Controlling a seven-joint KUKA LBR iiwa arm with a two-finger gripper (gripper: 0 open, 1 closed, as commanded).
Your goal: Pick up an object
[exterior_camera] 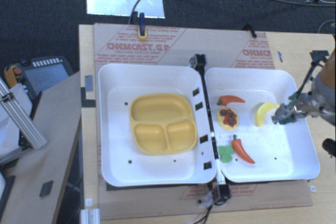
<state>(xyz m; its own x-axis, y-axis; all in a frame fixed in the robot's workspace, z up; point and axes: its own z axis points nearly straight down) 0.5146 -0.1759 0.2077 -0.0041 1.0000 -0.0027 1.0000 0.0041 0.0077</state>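
The right bin (294,160) holds a yellow banana (264,113), a red-orange chili (231,99), a small round pizza piece (228,118), an orange carrot (242,150) and a green leafy piece (226,153). My gripper (282,117) hangs over the right side of this bin, just to the right of the banana and close to it. Nothing can be made out between its fingers.
The left bin (115,165) bears a yellow three-compartment tray (161,123). A black divider strip (206,123) runs between the bins. The bins lie on a cardboard sheet (173,44). A pendant (44,73) and an aluminium rail (21,118) sit at the far left.
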